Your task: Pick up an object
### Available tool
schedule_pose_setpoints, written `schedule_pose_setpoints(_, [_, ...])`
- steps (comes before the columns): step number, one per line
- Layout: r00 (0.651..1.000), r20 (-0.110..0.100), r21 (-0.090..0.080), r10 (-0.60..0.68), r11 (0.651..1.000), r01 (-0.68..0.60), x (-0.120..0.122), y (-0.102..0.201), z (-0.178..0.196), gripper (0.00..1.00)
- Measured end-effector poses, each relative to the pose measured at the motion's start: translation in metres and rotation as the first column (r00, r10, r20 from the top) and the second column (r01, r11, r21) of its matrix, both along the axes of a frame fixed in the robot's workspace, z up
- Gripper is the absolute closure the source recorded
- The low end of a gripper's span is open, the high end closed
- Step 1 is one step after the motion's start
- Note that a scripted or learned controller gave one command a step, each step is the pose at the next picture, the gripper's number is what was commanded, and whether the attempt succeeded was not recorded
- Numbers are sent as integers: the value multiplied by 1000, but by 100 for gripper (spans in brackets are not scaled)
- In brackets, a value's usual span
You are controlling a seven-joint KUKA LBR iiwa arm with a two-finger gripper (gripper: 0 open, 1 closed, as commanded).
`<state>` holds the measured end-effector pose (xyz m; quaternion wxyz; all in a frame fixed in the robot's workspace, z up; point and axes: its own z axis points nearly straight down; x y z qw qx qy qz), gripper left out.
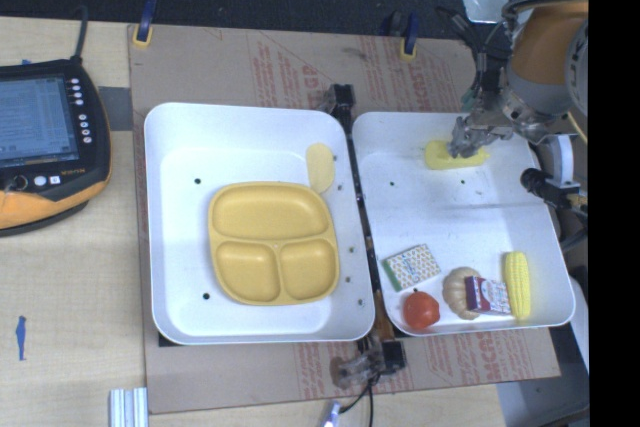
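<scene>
Gripper: the gripper (466, 144) is down at the far edge of the right bin (455, 215), its tip on a flat yellow piece (455, 156); whether the piece is gripped cannot be told

Yellow piece: lies on the bin floor near the far wall, showing on both sides of the tip; well apart from the other items

Near edge of right bin: a green card (411, 266), a tomato (421, 311), a bun (461, 290), a red packet (491, 296) and a corn cob (517, 283) sit in a row toward the near right corner

Open room: the middle of the right bin floor is bare between the piece and that row

Left bin: the left bin (175, 215) carries a yellow tray (273, 242) at centre; a pale oval (320, 167) rests by its far right corner

Bench: a tablet (45, 145) lies at the left edge; two clamps (144, 23) hold the cardboard at the far edge
</scene>
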<state>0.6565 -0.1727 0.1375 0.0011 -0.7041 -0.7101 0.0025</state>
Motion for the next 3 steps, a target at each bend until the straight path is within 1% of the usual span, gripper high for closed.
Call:
schedule_pose_setpoints(1, [1000,5,2,-4,1000,4,-10,23,84,100])
schedule_pose_setpoints(2, [1000,3,2,-5,1000,5,-11,23,82,0])
schedule_pose_setpoints(3, [1000,-5,1,-4,1000,4,-2,9,-27,0])
